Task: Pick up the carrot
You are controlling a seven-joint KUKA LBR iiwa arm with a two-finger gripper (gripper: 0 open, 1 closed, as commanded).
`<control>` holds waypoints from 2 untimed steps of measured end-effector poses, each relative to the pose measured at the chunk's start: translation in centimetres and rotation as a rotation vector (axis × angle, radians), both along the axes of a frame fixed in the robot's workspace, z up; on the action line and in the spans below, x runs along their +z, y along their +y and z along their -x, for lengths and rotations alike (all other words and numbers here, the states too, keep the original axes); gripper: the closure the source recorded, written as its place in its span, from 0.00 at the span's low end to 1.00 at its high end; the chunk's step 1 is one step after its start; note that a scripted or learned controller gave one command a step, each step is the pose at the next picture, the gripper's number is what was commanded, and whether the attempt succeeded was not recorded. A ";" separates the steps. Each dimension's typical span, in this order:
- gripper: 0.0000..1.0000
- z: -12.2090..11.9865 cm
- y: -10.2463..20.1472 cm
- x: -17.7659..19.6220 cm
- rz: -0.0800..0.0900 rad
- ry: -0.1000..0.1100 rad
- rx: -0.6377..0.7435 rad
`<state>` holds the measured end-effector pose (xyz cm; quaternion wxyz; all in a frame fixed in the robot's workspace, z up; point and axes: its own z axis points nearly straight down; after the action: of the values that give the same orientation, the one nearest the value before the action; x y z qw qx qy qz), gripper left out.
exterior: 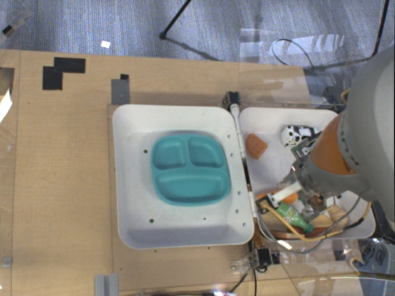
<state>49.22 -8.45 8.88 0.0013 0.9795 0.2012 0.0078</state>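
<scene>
Wooden tabletop (62, 184) carries two shallow white bins side by side. Left bin (133, 227) holds a teal divided plate (190, 168), lying flat near its middle. Right bin (271, 119) is partly covered by the arm (364, 134), grey with an orange band, reaching in from the right.

Gripper (300, 187) sits low over a cluster of items at the right bin's near edge; whether it is apart or together cannot be told, as the wrist hides it.

Carrot (281, 197) lies in the right bin, just beside the gripper, its orange end pointing left. A green item (293, 217) lies just below it. An orange-brown piece (256, 145) rests apart near the bin's left wall. A black-and-white item (295, 134) lies toward the far side.
</scene>
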 end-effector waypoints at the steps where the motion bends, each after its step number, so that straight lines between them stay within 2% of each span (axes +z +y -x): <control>1: 1.00 -0.4 0.1 1.2 -0.001 -0.008 0.015; 2: 1.00 0.0 -0.7 0.1 0.005 0.000 0.247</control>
<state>49.26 -9.19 8.95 0.0026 0.9473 0.3201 0.0077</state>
